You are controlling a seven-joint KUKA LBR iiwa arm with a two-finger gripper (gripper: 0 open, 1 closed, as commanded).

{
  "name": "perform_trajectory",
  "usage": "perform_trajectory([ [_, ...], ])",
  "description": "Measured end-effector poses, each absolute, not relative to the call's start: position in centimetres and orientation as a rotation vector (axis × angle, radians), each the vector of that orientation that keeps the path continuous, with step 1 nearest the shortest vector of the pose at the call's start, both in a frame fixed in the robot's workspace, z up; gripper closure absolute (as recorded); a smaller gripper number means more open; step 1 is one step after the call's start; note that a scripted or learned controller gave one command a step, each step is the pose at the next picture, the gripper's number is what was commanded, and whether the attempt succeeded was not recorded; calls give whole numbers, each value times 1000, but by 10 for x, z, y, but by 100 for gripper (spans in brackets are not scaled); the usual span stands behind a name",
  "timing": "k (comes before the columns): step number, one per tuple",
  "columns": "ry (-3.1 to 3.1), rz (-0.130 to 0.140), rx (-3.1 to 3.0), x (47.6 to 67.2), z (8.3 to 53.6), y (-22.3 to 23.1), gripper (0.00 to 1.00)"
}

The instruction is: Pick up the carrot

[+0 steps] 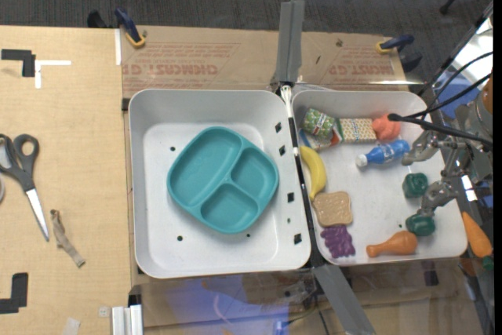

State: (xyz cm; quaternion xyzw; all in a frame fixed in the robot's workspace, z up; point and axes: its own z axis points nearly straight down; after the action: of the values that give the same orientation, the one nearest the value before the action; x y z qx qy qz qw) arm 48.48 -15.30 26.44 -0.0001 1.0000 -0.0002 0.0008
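The carrot (394, 245) is an orange tapered piece lying on its side at the front of the right bin (369, 192), thick end to the right. My gripper (419, 205) hangs over the right side of that bin, open, with its two teal fingertips (416, 184) apart and nothing between them. The nearer fingertip sits just above and right of the carrot's thick end; I cannot tell whether they touch.
The right bin also holds a banana (315, 171), a toast slice (333, 208), purple grapes (338, 242), a blue bottle (384, 154), a green can (318, 121) and a salmon-coloured piece (385, 127). A teal divided plate (224, 179) lies in the left bin. Scissors (23, 169) rest on the bench at left.
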Motion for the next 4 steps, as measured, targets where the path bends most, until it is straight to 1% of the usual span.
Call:
perform_trajectory([
  [1, 3116, 1, 402, 487, 134, -153, 0],
  [2, 3040, 0, 752, 481, 95, -203, 0],
  [3, 2984, 0, 985, 478, 91, -124, 0],
  [4, 2741, -1, 1531, 478, 92, -191, 0],
])
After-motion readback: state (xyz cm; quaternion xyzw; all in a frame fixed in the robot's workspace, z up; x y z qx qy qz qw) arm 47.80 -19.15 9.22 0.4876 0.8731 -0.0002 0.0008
